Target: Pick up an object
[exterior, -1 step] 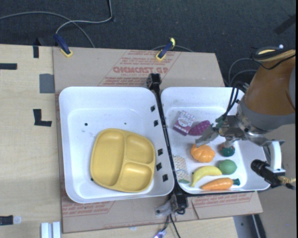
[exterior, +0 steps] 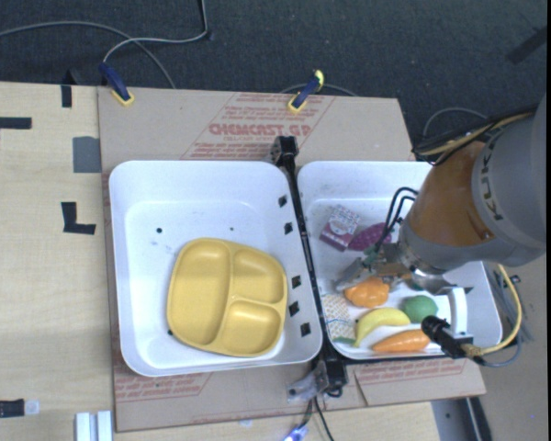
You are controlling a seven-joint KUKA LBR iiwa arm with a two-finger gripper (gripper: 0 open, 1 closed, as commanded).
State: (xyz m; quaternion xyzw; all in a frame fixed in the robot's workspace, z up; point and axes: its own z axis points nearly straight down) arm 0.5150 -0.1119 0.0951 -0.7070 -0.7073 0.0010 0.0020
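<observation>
Toy food (exterior: pixel 386 320) crowds the right bin's (exterior: pixel 349 175) front; its back corner lies open.

Light falls evenly and fairly bright from above, with the white bins (exterior: pixel 129 246) close to washed out along their rims. Shadows are soft and short, darkest under the arm (exterior: pixel 477 200). The picture is slightly soft and grainy throughout, with fine detail smeared.

Arm (exterior: pixel 477 200) reaches from right, claw (exterior: pixel 372 266) lowered leftward.
</observation>
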